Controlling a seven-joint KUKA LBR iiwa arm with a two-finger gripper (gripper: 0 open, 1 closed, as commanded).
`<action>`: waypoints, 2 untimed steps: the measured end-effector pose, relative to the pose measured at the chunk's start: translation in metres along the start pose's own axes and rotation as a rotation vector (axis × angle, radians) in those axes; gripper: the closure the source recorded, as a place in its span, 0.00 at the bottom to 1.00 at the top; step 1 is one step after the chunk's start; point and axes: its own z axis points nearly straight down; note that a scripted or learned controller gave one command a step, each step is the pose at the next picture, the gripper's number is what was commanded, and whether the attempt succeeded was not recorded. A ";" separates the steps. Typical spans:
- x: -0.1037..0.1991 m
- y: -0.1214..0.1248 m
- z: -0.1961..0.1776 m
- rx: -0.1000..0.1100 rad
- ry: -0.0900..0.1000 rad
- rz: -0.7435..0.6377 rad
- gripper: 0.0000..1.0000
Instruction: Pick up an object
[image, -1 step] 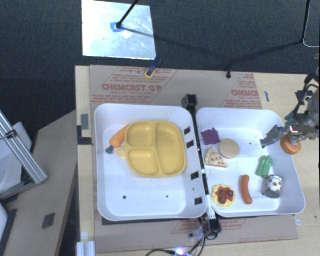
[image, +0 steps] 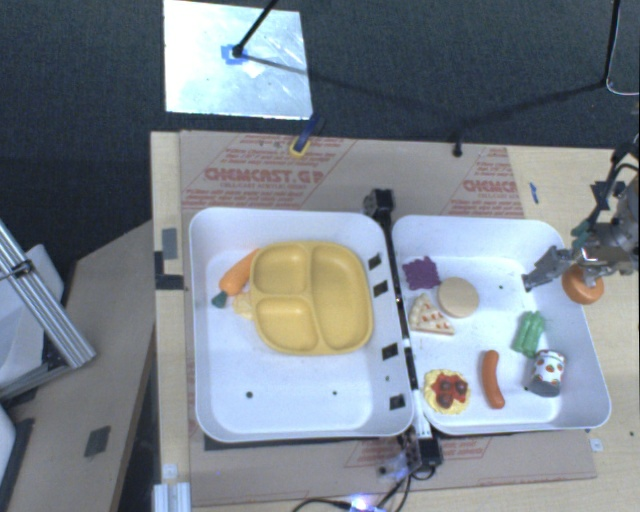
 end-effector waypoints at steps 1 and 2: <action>0.008 -0.005 0.057 0.004 0.002 0.001 0.00; 0.002 0.003 0.108 0.002 0.001 0.002 0.00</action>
